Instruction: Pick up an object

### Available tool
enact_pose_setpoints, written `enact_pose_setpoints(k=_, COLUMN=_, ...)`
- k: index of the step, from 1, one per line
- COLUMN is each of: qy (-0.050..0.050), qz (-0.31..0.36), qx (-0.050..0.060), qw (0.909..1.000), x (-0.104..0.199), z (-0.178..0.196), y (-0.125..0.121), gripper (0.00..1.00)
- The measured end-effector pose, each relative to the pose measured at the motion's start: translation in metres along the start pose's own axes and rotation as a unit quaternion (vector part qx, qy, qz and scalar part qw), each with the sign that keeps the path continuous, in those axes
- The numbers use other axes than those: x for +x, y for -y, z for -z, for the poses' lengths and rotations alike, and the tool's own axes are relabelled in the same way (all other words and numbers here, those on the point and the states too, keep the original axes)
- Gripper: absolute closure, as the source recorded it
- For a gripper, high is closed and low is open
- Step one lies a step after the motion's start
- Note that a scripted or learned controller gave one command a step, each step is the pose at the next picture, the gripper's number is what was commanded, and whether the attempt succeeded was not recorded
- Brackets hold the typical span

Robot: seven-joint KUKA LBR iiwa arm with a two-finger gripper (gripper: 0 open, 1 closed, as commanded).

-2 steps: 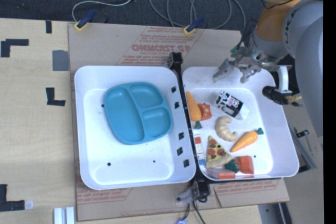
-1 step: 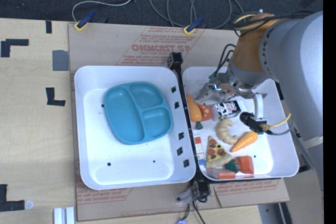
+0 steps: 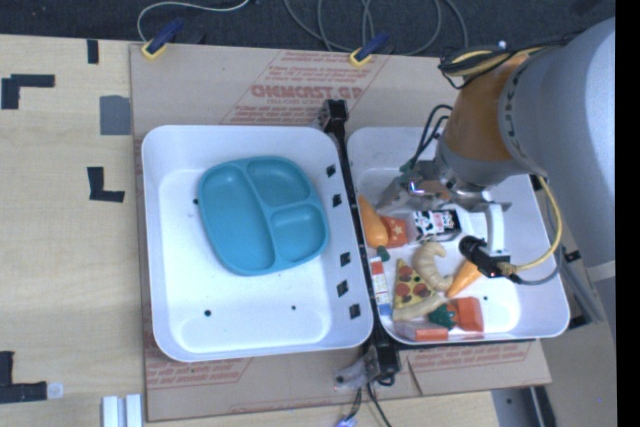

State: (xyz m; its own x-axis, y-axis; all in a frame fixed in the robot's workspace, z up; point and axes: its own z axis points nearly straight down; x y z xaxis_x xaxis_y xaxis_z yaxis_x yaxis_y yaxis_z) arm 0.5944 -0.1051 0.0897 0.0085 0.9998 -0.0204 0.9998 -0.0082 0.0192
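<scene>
Gripper (image 3: 440,215) sits low in the right white bin (image 3: 535,315); its grasp cannot be told. Beneath it, mixed plastic toy food (image 3: 425,280) lies unlifted, so picking remains.

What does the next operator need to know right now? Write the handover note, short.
Tool: down in the right white bin, over the toy pile; grip state cannot be read.
Things: orange toy piece, pizza-slice toy, orange carrot-shaped toy, all in the right bin. Blue three-compartment plastic plate lies in the left white bin.
Done: arm is over the pile.
Left: nothing visibly lifted; grasp and lift one object.
</scene>
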Motion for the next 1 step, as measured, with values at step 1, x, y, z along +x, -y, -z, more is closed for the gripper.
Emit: enact_pose_setpoints(k=1, qy=-0.009, qz=0.005, qx=0.007, qw=0.9999, x=-0.0364, z=-0.0051, y=-0.0585, gripper=0.0)
